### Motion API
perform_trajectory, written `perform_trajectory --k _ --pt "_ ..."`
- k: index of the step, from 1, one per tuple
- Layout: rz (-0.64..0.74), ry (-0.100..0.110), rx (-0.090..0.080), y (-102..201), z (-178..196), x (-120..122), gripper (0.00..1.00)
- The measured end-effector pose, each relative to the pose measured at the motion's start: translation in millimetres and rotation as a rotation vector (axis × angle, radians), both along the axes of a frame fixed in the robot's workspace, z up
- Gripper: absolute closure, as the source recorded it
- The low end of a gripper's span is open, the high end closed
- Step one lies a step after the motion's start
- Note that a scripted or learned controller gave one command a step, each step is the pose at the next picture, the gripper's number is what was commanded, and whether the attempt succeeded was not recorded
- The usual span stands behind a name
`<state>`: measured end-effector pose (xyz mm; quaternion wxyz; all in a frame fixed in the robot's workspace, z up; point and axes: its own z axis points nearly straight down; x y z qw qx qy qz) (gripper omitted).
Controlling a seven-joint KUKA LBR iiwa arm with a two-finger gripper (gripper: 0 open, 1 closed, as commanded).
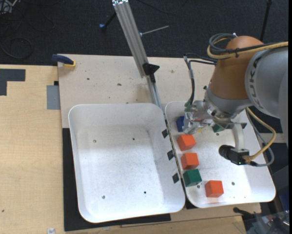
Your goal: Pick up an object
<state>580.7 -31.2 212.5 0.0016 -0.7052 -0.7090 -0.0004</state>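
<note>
- We are starting at the left, where the large shallow white plastic bin (pixel 87 126) is sitting on the pale wooden tabletop (pixel 24 145).
- We are reading the smaller white bin (pixel 262 191) beside it, which is holding three orange cubes in a loose line, at (pixel 186 142), (pixel 189 160) and (pixel 214 188), with a dark green cube (pixel 192 177) between the last two.
- We are seeing a small blue block (pixel 180 124) at that bin's upper left, just beside the gripper (pixel 198 120).
- We are judging the blue block as the nearest target, lying just left of the gripper; the top orange cube is lying just below it.
- We are not able to tell whether the gripper is spread or closed; the wrist is hiding it.
</note>
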Motion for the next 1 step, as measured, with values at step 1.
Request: perform_trajectory --k 1 --pt "-0.001 0.000 -0.001 50.9 13.1 12.5 1.00"
